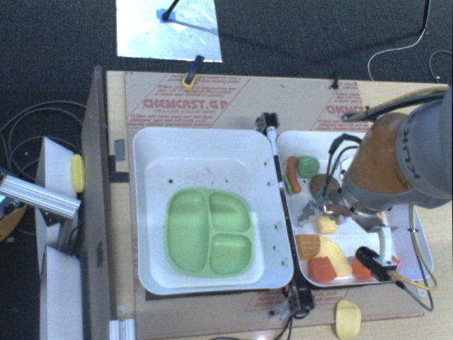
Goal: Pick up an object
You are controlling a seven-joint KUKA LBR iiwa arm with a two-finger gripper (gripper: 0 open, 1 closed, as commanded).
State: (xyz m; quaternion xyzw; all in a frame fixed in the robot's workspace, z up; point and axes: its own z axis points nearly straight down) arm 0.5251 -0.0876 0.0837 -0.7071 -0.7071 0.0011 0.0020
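Observation:
My gripper (309,210) hangs low over the middle of the right bin (283,147), its silver fingers (304,214) open with nothing between them. A small yellow block (326,225) lies just to its lower right, close to the fingertips. Behind the gripper sit a green ball (308,166), an orange sausage-shaped piece (291,175) and a brown round piece (320,185). Toward the front lie a brown toast-like slab (308,245), a yellow wedge (338,258), a red block (322,269) and a red piece (364,270).
The left bin (152,154) holds a green divided plate (209,231). The wall between the bins runs just left of the gripper. A yellow item (347,317) lies outside the bins at the front right. Cables trail over the floor at the back.

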